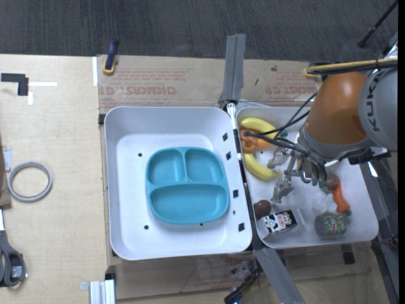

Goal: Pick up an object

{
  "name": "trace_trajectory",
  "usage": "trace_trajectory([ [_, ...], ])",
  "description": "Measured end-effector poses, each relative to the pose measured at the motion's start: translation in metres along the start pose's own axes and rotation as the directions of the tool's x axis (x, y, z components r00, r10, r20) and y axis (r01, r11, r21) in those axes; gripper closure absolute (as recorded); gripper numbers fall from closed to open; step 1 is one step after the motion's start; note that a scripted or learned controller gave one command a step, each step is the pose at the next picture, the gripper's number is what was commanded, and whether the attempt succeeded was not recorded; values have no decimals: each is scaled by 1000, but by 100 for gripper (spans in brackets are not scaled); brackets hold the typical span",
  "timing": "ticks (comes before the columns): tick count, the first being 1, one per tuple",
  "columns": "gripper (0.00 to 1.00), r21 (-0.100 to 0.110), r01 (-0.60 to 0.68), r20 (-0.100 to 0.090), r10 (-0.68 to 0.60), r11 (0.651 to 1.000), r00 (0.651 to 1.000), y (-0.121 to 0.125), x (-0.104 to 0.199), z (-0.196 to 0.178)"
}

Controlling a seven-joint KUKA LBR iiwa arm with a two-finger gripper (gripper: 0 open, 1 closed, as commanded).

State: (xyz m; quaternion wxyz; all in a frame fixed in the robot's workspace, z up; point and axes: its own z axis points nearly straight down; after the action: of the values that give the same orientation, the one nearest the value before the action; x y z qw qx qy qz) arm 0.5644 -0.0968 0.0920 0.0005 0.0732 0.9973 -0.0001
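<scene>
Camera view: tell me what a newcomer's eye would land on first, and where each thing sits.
The teal divided plate stands out most, lying alone in the middle of the left bin. Next comes the arm's orange band, over the right bin, with the end effector hanging below it among the clutter. There, yellow bananas lie near the bin's upper left corner and an orange carrot lies to the right.

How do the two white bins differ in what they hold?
The left bin holds one thing, a blue divided plate, lying flat at its middle. The right bin holds several small things, among them a banana and a carrot, with the gripper over them. Both are shallow and white.
</scene>
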Motion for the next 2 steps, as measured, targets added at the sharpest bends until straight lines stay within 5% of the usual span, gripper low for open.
trace_trajectory([
  [1,0,1,98,5,-98,995,995,-79,-54,-1],
  [2,0,0,-6,3,6,1000,1000,-109,34,0],
])
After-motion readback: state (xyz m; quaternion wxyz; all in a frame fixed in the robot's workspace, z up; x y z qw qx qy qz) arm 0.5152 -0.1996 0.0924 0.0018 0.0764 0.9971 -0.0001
